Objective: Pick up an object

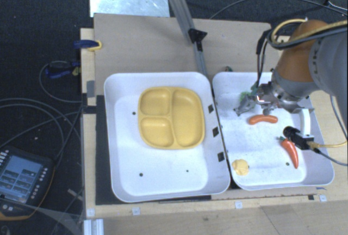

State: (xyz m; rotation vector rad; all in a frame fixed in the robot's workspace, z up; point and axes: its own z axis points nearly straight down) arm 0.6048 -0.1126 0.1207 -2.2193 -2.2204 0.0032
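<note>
Camera view. Setting: pale wooden bench on dark carpet, cables and a teach pendant on the floor to the view's left.

Item 1: left bin, which held a yellow divided plate and nothing graspable beside it.

Item 2: right bin, which held four small pieces: an orange sausage near the middle, a red-orange pepper toward the near right corner, a yellow lump at the near left corner, and a grey-green piece by the far left wall.

Item 3: gripper, low over the right bin's far half, just beside the grey-green piece and just above the sausage. Whether it was open or closed could not be told, and no piece was seen held.

Handling note: the likeliest targets were the two nearest pieces. The sausage looked the safer choice, lying well apart from the walls. A good grasp would be centred on it, crossing its short axis, and descending fully before closing. The grey-green piece sat close to the wall, which risked a glancing contact.
</note>
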